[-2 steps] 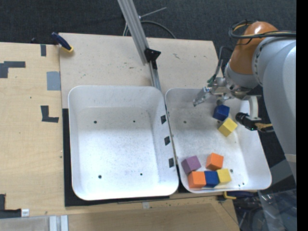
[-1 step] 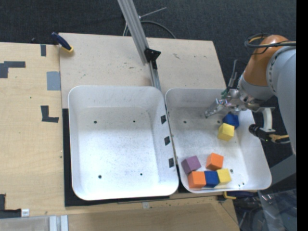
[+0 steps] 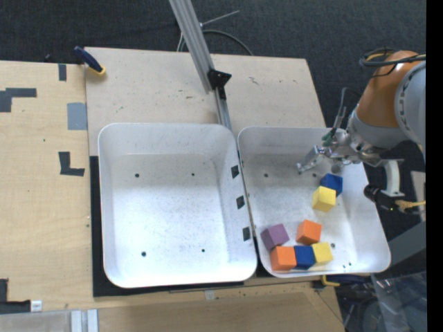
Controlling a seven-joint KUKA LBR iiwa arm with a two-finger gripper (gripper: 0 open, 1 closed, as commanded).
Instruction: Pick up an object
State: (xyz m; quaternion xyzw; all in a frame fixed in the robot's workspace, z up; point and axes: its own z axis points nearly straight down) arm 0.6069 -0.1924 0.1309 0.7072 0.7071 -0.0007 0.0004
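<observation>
Here, largest to smallest:
Bench: a pale wooden board (image 3: 41, 185) filling the left and centre of the frame, with grey tape marks at far left.
Left bin: a shallow white bin (image 3: 111, 151) at centre-left, speckled floor.
Right bin: a white bin (image 3: 277, 140) touching the left bin's right side; it holds 7 blocks.
Arm: grey with an orange band (image 3: 387, 95), entering at upper right.
Metal rail: a slanted grey bar (image 3: 190, 26) from top centre down to between the bins.
Gripper: the gripper (image 3: 311, 163) hangs over the upper part of the right bin, its fingers apart, nothing between them.
Upper blocks: a blue cube (image 3: 333, 182) touching a yellow cube (image 3: 323, 198), just below and right of the gripper.
Lower blocks: a purple cube (image 3: 275, 235), 2 orange cubes (image 3: 309, 231), a second blue cube (image 3: 304, 256) and a second yellow cube (image 3: 322, 253), clustered at the bin's lower edge.
</observation>
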